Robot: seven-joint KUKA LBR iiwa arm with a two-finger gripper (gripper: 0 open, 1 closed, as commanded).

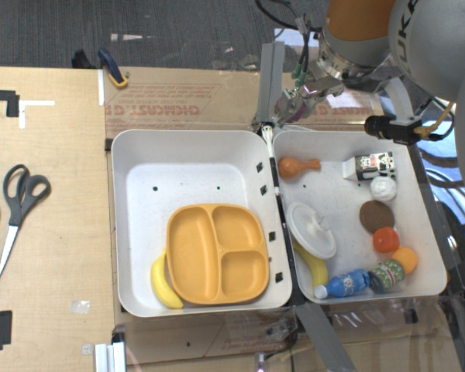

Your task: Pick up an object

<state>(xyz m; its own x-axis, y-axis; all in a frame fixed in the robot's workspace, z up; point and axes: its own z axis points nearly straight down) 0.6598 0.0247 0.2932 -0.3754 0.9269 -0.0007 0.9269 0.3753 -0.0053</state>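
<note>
Two bananas [162, 285] beside dishes

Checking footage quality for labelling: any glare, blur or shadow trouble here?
Camera view: even lighting, both bins sharp; soft shadow beside the yellow tray; the claw looks slightly blurred against clutter; bluish glare on the bench's right edge.

Small toys [370, 239] lie scattered in right bin [426, 208].

Banana [162, 285] half under divided plate [217, 253]
</note>
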